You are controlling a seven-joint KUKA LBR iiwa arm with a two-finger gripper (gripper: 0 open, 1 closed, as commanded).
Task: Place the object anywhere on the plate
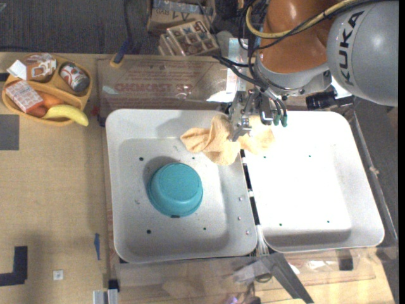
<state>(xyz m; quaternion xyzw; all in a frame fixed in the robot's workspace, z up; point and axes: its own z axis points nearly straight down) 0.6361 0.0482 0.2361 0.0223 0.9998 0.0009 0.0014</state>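
My arm (354, 43), grey with an orange band, enters from the right and ends above the far edges of two white bins. The right bin (316, 201) lies bare-floored beside the left bin (126, 233); their inner walls touch. On the left bin's floor, toward its near-left part, rests a teal plate (176, 189), upturned like a shallow bowl. A pale yellow cloth (212, 141) lies crumpled at the far edge, draped across the divide between both bins, well apart from the plate. My gripper (239, 126) stands over the cloth at that divide; whether my jaws are apart or clamped on the fabric I cannot tell. At the bench's far-left corner sits an orange tray (12, 100) with a banana (66, 113).
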